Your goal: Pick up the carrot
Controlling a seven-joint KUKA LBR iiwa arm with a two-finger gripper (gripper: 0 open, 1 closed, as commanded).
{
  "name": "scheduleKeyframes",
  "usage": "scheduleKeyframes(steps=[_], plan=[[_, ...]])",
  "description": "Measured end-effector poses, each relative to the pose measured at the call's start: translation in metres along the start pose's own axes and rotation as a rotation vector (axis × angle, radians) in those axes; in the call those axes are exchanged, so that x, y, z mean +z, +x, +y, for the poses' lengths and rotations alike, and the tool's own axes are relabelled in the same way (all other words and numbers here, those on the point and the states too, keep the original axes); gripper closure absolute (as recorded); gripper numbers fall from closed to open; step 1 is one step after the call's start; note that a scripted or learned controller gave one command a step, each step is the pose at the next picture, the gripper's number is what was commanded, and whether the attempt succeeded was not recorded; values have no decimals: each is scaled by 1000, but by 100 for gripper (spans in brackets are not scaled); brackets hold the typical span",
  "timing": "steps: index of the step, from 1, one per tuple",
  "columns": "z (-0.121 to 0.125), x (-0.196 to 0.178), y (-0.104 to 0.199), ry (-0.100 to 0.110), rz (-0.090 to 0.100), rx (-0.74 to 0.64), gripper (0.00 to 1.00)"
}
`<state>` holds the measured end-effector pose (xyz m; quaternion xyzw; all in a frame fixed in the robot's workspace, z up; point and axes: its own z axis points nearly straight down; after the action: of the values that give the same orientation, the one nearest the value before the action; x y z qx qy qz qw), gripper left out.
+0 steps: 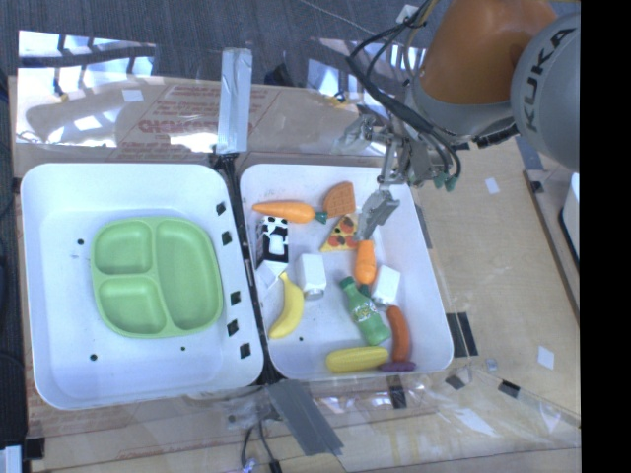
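Looming largest at the view's two o'clock corner, the grey arm (523,47) with its orange band reaches in over the tabletop (513,294), and its tool (376,211) hangs above the right bin (434,294) at that bin's one o'clock area. Whether the tool is wide or narrow, I cannot tell; nothing is visibly held in it.

The carrot (286,209) lies flat in the right bin at about eleven o'clock, green tip toward three o'clock, with a slice of bread (340,198) just beside that tip. Around the bin's centre sit a pizza slice (341,233), a small orange piece (365,261) and a green bottle (364,312); a banana (288,305) curves at eight o'clock and a yellow piece (357,359) rests at six. The left bin (49,264) carries a green divided plate (158,276).

Judging by this, the approach step is in hand. The tool stands toward three o'clock of the carrot, so the next move likely calls for shifting toward nine o'clock, aligning across the carrot's narrow width, then descending.
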<state>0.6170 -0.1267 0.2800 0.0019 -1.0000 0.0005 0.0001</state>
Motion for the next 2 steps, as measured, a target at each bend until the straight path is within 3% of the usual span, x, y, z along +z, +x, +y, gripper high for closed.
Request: scheduleKeyframes(steps=[1,2], plan=[[-40,110,10,-4,7,-157,0],[-74,179,-2,3,-15,-84,0]])
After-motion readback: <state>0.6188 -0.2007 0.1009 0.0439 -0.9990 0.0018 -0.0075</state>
